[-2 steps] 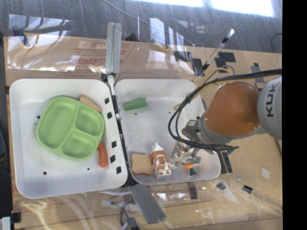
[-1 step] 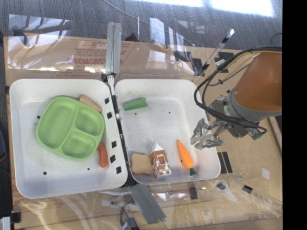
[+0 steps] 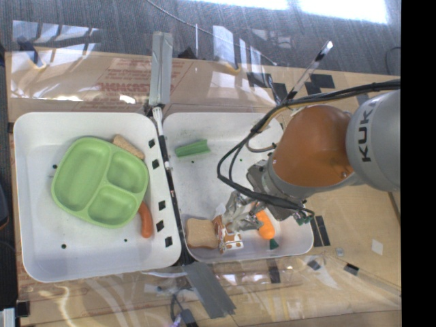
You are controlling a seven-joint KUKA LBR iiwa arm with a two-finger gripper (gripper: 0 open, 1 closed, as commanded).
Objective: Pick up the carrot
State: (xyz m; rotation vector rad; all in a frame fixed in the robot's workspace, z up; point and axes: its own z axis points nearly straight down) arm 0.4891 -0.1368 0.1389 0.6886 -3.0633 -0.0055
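Observation:
The carrot [image 3: 266, 227] is a small orange piece with a green tip. It lies in the right bin [image 3: 204, 182] near its front right corner, partly under the arm's wrist. My gripper [image 3: 229, 237] hangs low over the bin's front edge, just left of the carrot, between it and a slice of bread [image 3: 199, 232]. The carrot sits beside the gripper, and I see nothing held in it. The orange-banded wrist [image 3: 310, 148] hides the bin's right side.
A green stick-shaped vegetable [image 3: 191, 148] lies at the back of the right bin. The left bin [image 3: 34, 237] holds a green divided plate [image 3: 101, 180], a tan piece [image 3: 128, 145] at the plate's far edge and an orange sausage [image 3: 146, 221]. Black cables [image 3: 228, 162] loop off the wrist.

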